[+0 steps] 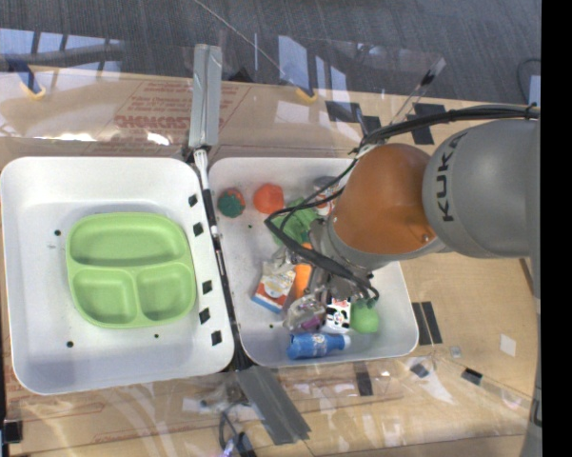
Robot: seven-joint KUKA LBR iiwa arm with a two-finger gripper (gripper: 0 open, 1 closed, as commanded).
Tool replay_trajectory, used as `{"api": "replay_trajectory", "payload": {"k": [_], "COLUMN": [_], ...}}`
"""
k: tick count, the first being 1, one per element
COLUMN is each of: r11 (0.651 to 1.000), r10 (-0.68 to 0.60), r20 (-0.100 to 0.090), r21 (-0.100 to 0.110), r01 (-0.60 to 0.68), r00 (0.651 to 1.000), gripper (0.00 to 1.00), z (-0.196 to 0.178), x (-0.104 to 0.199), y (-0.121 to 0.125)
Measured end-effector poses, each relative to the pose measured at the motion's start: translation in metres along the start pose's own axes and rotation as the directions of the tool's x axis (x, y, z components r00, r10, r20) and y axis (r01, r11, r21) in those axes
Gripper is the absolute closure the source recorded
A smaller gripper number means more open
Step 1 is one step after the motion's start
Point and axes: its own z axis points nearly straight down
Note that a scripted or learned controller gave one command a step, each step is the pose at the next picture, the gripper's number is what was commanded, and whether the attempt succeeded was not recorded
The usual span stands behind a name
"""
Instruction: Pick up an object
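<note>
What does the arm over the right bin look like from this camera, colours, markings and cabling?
The grey KUKA arm has smooth rounded metallic-grey housing with dark "KUKA" lettering on its side. Above the wrist sits a bulbous glossy orange band. Thin black cables loop out near the wrist and run along the arm. The gripper below looks dark and metallic, detail unclear.

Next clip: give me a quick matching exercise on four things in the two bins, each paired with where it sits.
Things:
1. green divided tray
2. orange ball
3. blue bottle
4. green ball

Places:
A. lying along the right bin's near wall
B. near the right bin's far wall
C. in the left bin
D. near the right bin's near right corner

Pairs: 1-C, 2-B, 3-A, 4-D
</note>
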Motion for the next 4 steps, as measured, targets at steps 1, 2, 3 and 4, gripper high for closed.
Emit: {"api": "replay_trajectory", "payload": {"k": [1, 2, 3, 4], "r11": [1.000, 1.000, 1.000, 0.999], "r10": [-0.006, -0.027, -0.025, -0.032], "r20": [0.013, -0.002, -0.011, -0.007], "r21": [0.003, -0.003, -0.007, -0.007], "r01": [0.006, 0.027, 0.025, 0.031], "r00": [1.000, 1.000, 1.000, 0.999], "gripper": [1.00, 1.00, 0.00, 0.00], "z": [-0.013, -0.141, -0.137, 0.002], "x": [-0.005, -0.055, -0.053, -0.052], "y": [0.001, 0.022, 0.022, 0.010]}}
